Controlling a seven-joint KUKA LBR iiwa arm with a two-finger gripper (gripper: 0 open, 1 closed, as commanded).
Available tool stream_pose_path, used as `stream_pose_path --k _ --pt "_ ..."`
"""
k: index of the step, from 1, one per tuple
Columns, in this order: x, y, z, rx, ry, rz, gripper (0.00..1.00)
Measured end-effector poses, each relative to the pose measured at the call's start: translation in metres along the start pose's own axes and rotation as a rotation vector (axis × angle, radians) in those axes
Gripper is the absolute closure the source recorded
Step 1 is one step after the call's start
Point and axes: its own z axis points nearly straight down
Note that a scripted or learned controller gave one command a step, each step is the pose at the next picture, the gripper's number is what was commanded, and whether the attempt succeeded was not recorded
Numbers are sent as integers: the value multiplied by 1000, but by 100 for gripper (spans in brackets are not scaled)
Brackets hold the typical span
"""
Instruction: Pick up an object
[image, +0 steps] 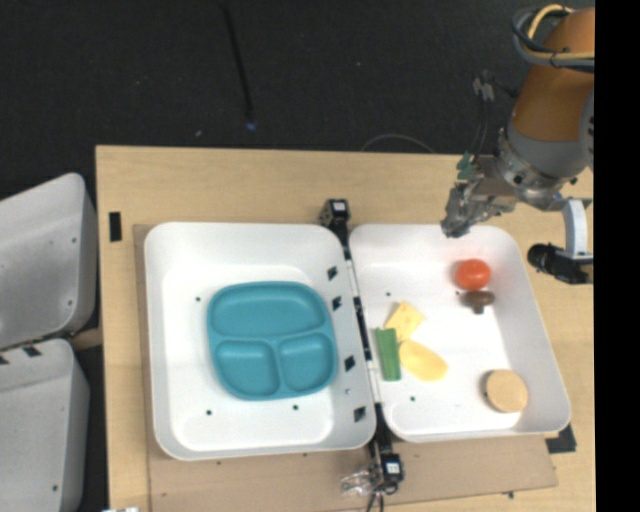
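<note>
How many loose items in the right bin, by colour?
Red: 1, tomato
Brown: 1, small piece
Yellow: 2, wedge, rounded piece
Green: 1, bar
Tan: 1, disc
Total: 6

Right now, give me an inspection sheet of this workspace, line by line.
Surface: wooden bench bearing left bin and right bin, side by side.
Job's things: in the right bin, red ball beside a small brown piece, yellow wedge, yellow oval, green block, tan disc.
Clutter: teal divided tray in the left bin.
Grippers: tool at the right bin's far rim, carrying nothing visible.
Cables: dark cable on the floor beyond the bench.
Surroundings: white panels at left.
</note>
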Motion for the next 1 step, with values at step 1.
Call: stream_pose_path --k 1 --pt "57 -4 14 5 0 -2 100"
